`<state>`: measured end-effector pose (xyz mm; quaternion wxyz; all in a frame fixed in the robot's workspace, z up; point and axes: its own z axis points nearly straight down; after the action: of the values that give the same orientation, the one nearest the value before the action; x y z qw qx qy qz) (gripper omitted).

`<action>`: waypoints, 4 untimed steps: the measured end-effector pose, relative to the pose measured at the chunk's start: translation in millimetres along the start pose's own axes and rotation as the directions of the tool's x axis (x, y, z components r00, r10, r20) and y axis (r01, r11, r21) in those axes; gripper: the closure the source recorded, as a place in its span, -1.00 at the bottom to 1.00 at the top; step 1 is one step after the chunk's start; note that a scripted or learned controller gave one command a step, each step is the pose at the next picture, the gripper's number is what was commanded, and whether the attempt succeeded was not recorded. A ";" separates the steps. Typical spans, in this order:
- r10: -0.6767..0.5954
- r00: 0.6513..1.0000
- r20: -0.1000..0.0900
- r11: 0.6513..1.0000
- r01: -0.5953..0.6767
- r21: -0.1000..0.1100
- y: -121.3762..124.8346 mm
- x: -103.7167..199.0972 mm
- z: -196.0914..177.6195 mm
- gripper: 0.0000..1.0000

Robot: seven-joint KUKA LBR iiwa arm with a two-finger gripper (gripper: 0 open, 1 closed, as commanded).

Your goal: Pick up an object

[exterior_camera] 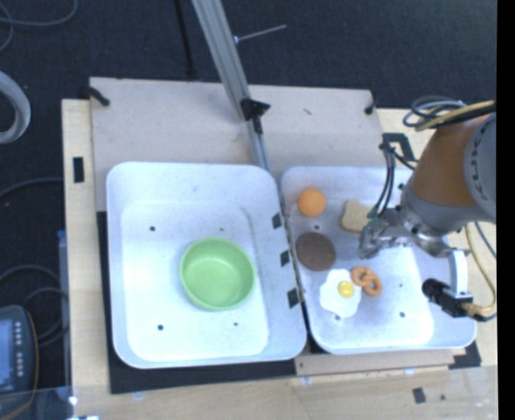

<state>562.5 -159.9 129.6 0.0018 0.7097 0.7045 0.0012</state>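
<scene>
The right bin (414, 322) holds an orange ball (311, 203), a tan bread-like piece (355, 216), a brown round disc (315, 250), a fried egg (339, 293) and a small pretzel (366, 280). My gripper (372, 240) hangs over the right bin, just right of the brown disc, below the bread piece and above the pretzel. Nothing shows between its fingers. A green bowl (217, 274) sits in the left bin (143, 226).
An aluminium camera post (226, 55) rises from the bench behind the bins. The grey arm with its orange band (445, 169) reaches in over the right bin's far right side. Cables (441, 110) loop beside the arm.
</scene>
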 end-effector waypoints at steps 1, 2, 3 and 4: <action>-0.002 1.000 0.002 1.000 0.002 -0.004 -2.9 -4.2 -63.2 1.00; -0.010 1.000 0.002 1.000 0.010 -0.004 -0.7 -6.0 -117.9 1.00; -0.014 1.000 -0.001 1.000 0.014 0.003 -2.5 48.8 -107.8 1.00; -0.014 1.000 -0.002 1.000 0.014 0.003 1.2 96.4 -101.6 1.00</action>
<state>564.0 -63.4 231.0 0.0001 0.7049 0.7093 0.0006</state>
